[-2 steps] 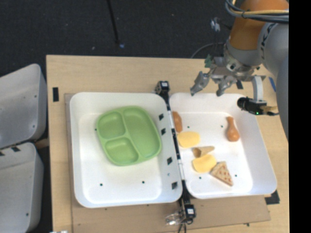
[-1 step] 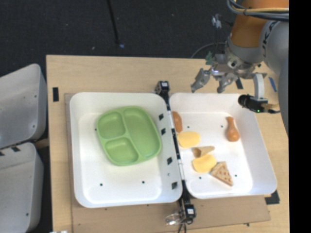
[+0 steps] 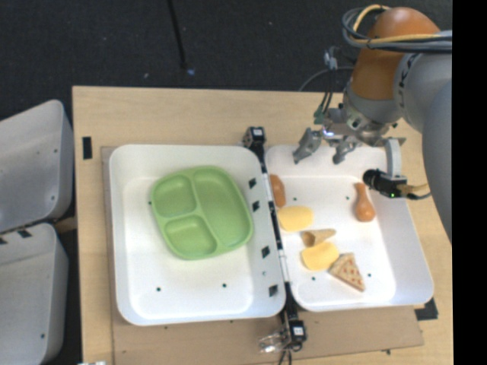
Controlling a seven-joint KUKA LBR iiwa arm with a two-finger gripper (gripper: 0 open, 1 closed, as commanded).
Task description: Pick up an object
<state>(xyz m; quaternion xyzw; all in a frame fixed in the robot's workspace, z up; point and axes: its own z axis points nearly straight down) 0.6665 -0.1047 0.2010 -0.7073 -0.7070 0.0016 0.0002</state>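
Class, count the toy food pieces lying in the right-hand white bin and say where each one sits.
6, none apparently hidden: hot dog by the left wall; yellow piece beside it; tan wedge below; second yellow piece under that; pizza slice lower right; drumstick near the right side.

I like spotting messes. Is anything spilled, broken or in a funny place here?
Nothing looks spilled or broken. The green divided plate sits slightly turned in the left bin. One oddity: an orange sausage-like piece is pressed against the right bin's inner wall.
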